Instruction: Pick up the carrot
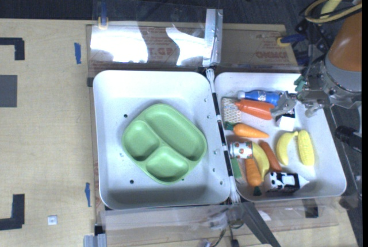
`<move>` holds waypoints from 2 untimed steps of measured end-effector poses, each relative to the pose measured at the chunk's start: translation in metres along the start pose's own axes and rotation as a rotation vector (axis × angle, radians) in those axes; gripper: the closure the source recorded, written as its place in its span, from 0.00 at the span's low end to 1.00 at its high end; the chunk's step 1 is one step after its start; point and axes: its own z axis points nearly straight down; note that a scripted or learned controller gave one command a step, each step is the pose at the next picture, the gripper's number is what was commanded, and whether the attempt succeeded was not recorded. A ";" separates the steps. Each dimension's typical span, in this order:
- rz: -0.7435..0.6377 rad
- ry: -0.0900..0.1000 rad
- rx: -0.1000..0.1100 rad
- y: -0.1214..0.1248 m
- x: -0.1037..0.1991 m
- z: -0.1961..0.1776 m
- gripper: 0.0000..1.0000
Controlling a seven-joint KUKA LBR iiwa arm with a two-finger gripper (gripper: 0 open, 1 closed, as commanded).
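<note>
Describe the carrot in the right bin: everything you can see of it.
The carrot is a small orange toy, plastic by its look, tapering to a point toward the right, with a green stub at its left end. It lies flat, roughly crosswise, near the left wall of the right bin, below an orange-red bottle and above a small can. Nothing grips it.

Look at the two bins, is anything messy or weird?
Nothing looks spilled or broken. The toy food is just crowded into the right bin, the carrot lying among bananas and bottles, while the green plate sits alone, turned at a slant, in the left bin.
</note>
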 end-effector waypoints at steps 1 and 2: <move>-0.182 -0.017 -0.026 -0.034 0.012 0.110 0.00; -0.394 -0.005 -0.008 0.019 0.013 0.153 0.00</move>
